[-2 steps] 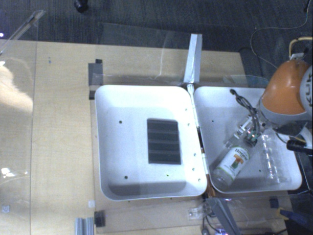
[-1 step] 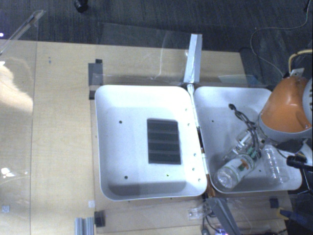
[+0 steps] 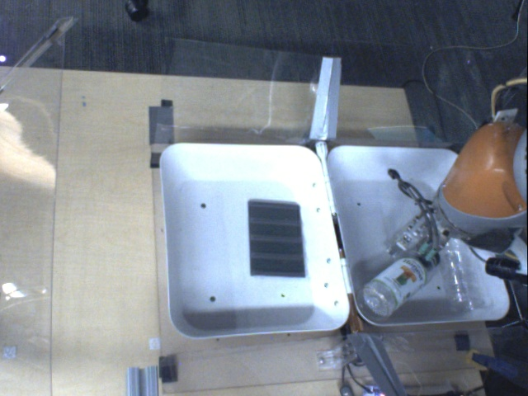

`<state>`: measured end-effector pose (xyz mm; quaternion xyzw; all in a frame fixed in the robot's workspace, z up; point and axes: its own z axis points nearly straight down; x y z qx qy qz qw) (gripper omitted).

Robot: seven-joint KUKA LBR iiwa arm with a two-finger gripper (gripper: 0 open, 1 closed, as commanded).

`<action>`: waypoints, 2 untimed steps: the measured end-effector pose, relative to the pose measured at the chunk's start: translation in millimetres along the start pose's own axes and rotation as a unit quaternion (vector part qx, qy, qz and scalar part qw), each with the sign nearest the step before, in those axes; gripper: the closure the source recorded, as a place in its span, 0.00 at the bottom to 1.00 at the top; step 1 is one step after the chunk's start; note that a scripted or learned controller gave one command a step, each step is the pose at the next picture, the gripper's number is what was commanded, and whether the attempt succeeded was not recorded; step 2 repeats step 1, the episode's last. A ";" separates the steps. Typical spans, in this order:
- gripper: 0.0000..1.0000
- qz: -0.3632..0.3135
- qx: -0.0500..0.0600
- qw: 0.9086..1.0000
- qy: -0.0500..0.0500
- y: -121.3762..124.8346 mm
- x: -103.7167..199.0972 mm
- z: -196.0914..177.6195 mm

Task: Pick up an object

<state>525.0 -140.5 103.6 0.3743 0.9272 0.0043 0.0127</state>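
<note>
Camera view: bottle (image 3: 394,285), clear plastic, lying on its side near the right bin's (image 3: 363,221) front edge; likely light, smooth, squashy, best gripped across its body; end effector (image 3: 425,236) just above it, state untellable.

Robotics laboratory: a wooden bench (image 3: 99,246) bore two white bins (image 3: 177,221), clear shielding (image 3: 33,139) and loose cables (image 3: 462,56).

White bins (image 3: 190,221), a black ribbed pad (image 3: 276,238), a clear green-labelled bottle (image 3: 396,285), an orange-banded arm (image 3: 487,180).
</note>
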 end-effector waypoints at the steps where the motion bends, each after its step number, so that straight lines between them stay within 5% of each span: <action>1: 1.00 -0.047 0.005 0.999 0.007 71.1 -40.7 -62.4; 2: 1.00 -0.047 0.005 0.999 0.007 71.1 -40.7 -62.4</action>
